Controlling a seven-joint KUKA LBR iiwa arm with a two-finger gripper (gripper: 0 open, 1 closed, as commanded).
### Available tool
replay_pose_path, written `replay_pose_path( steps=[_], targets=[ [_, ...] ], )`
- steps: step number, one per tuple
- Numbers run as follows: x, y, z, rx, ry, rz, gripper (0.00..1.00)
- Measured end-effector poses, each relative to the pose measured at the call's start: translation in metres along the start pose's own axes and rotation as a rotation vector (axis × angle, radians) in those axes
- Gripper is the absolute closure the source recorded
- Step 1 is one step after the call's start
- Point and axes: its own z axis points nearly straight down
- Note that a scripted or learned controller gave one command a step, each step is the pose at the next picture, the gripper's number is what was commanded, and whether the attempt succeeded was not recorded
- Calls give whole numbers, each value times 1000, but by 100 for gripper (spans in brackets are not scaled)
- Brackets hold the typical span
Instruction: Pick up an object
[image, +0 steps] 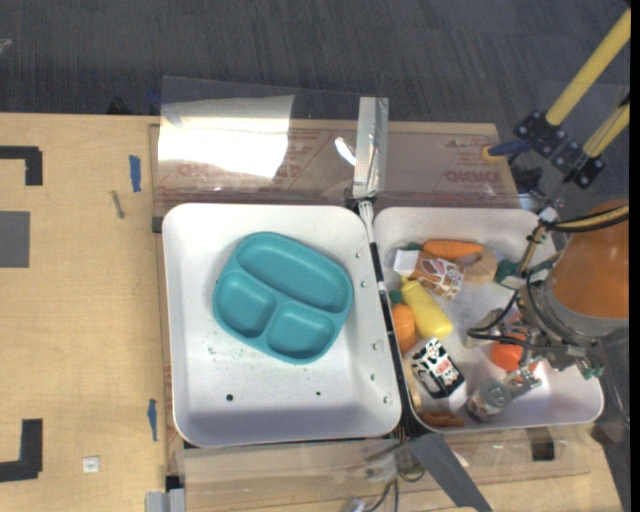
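Arm (590, 280) low over right bin (570, 405) – pincer (515, 375) near bin's front right, grip state cannot tell. Beside it: orange piece (507, 354), yellow bottle (427, 310), black-and-white cow-patterned toy (437, 367), carrot (452, 249) toward back. Left bin (200, 380) – teal divided tray (284, 296).

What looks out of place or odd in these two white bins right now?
Nothing looks spilled or broken. The teal three-compartment plastic plate lies askew in the left white bin, and the toy food is heaped along the right white bin's left side.
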Motion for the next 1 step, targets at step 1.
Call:
replay_pose_path(
  steps=[1],
  targets=[
    [-5,0,-13,6,-14,-2,100]
  ],
)
